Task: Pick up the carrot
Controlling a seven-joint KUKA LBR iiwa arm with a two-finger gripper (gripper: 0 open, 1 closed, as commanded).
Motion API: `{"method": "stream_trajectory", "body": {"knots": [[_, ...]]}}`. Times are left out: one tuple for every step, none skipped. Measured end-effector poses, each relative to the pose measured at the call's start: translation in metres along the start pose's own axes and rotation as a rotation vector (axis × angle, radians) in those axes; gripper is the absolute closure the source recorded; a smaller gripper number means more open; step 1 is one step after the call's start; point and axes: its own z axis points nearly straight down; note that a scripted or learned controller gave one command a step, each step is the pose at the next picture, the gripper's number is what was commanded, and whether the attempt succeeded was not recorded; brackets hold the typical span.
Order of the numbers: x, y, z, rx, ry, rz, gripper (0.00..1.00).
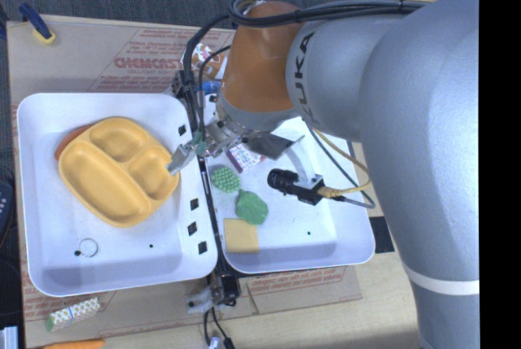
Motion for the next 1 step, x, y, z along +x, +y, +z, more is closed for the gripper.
{"method": "stream_trajectory", "body": {"knots": [[0.0151, -0.0029, 0.0, 0.0, 0.0, -0.153, 0.0]]}}
